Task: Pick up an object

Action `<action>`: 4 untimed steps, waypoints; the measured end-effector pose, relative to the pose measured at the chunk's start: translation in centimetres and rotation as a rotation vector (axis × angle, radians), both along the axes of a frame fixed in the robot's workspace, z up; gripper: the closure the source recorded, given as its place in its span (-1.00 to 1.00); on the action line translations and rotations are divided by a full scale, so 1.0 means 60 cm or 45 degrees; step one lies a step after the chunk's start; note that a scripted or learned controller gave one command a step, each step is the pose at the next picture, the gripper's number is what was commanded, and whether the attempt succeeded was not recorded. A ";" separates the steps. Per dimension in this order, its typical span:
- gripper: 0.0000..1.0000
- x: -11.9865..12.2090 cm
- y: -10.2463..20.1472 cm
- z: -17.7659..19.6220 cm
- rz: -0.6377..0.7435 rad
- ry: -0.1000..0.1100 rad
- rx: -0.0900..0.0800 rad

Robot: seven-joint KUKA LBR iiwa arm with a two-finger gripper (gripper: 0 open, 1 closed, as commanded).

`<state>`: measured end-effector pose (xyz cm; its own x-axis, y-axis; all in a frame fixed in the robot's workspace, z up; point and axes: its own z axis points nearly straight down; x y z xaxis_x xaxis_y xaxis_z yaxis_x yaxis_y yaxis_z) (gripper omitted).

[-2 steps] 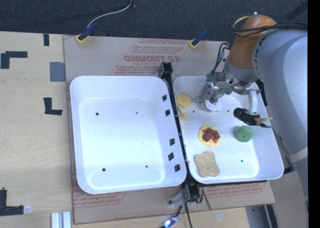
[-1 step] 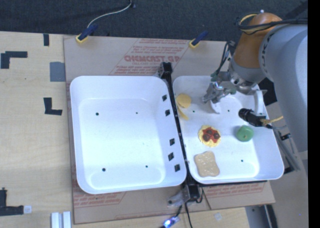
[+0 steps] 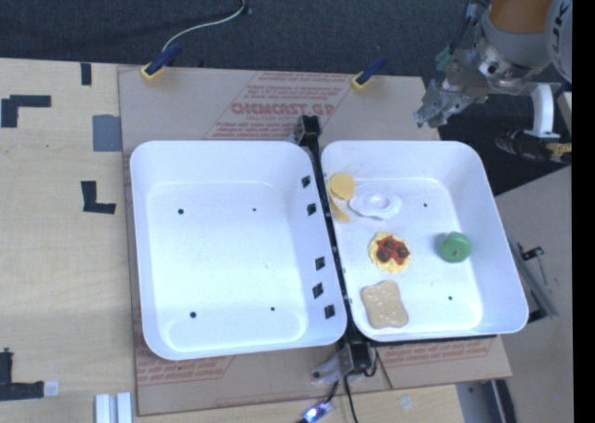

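A pale wooden desk [image 3: 56,254] is carrying a cardboard sheet [image 3: 279,105], with dark carpet lying beyond its far edge. On the cardboard two shallow white bins are sitting side by side, the left bin [image 3: 223,254] and the right bin [image 3: 483,254].

In the right bin, a yellow piece [image 3: 341,189] is lying against the left wall near the far left corner, with a white piece [image 3: 376,204] just beside it. A yellow disc with red topping [image 3: 390,251] is resting near the middle, and a green round piece [image 3: 455,246] is sitting toward the right wall. A tan toast-like slab [image 3: 384,305] is lying near the near edge, its long axis running roughly near to far.

The hand [image 3: 435,114] is hanging above the cardboard past the right bin's far right corner, apart from every piece; its fingers are too blurred to tell whether wide or narrow.
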<state>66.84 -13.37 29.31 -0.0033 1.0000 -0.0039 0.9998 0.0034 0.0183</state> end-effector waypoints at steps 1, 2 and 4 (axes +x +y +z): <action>1.00 -0.045 0.124 -0.123 0.004 0.034 0.008; 1.00 0.003 0.203 0.027 0.004 0.013 0.006; 1.00 -0.017 0.459 0.080 0.007 0.010 0.009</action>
